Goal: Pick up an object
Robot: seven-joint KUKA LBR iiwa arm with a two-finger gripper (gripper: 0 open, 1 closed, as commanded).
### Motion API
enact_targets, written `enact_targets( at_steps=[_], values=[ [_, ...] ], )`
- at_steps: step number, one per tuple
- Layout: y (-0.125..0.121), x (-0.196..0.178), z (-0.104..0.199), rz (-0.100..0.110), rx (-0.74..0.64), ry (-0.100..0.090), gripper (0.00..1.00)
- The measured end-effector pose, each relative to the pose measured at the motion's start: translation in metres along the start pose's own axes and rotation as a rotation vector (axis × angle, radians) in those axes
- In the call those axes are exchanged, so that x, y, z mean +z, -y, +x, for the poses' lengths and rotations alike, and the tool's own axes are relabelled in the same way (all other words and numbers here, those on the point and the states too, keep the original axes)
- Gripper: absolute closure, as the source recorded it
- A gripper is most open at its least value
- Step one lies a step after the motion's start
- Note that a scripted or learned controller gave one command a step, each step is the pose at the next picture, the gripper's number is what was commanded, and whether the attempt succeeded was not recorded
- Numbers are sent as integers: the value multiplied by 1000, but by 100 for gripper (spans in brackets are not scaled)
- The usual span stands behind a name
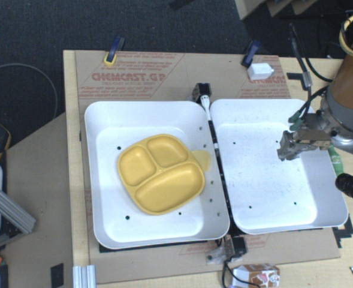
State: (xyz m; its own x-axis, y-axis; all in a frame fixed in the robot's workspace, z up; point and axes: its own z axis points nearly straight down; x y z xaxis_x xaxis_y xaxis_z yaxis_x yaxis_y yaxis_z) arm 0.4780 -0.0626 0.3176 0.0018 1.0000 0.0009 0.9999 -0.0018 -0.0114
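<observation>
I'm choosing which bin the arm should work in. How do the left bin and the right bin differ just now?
The left bin holds a yellow divided plate; the right bin shows just its bare white floor with small dark dots. The gripper hangs over the right bin, away from the left bin. Both are shallow, white, and sit side by side.

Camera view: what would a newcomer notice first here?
The yellow tray with three compartments, lying in the left bin, stands out most. Next, the end effector over the right bin, near its right side, with nothing seen between its fingers.
</observation>
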Motion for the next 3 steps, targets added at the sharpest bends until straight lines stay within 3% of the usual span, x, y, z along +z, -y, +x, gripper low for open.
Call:
enact_targets(
  at_steps=[1, 2, 3],
  values=[
    [-2, -12, 72, -14, -10, -1, 100],
    [-1, -41, 106, -16, -7, 0, 100],
    [0, -82, 166, -16, -8, -2, 100]
  ],
)
